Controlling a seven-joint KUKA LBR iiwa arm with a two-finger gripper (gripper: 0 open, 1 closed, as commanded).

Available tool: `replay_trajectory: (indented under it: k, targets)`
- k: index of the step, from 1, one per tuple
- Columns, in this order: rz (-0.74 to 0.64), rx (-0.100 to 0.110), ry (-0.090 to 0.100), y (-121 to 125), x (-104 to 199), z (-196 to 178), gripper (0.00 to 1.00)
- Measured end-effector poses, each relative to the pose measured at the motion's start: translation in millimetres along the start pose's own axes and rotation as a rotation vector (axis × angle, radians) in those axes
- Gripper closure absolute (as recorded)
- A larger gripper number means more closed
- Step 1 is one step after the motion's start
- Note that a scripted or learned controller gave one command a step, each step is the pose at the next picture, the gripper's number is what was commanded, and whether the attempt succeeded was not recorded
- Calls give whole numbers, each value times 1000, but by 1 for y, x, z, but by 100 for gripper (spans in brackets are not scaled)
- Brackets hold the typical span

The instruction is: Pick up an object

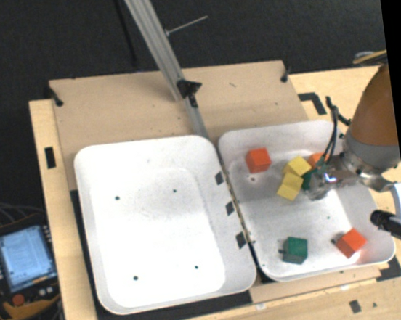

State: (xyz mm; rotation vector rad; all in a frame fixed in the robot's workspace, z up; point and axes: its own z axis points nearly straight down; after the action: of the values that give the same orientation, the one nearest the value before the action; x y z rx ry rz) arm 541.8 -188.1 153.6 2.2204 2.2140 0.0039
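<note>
The right bin [274, 274] holds several blocks. An orange cube [258, 159] sits near its far left. Two yellow blocks [293, 178] lie touching each other in the middle. A green block [294, 249] rests near the front, and an orange block [351, 243] lies at the front right. My gripper [319, 179] is low in the bin, right beside the yellow blocks on their right. A small bit of green [310, 183] and a bit of orange [317, 158] show at the gripper, partly hidden by it.
The left bin [153, 220] stands beside the right one, with a divider edge [233, 202] between them. A slanted metal pole [159, 44] rises from the back of the bench. A control pendant [20, 263] lies off the bench at left.
</note>
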Motion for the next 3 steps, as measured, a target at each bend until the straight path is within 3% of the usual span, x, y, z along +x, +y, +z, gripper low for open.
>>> replay_trajectory:
  k: [2, 3]
  targets:
    - [-7, -1, 0, 2, -3, -89, 100]
    - [-9, 4, 3, 9, 50, -81, 100]
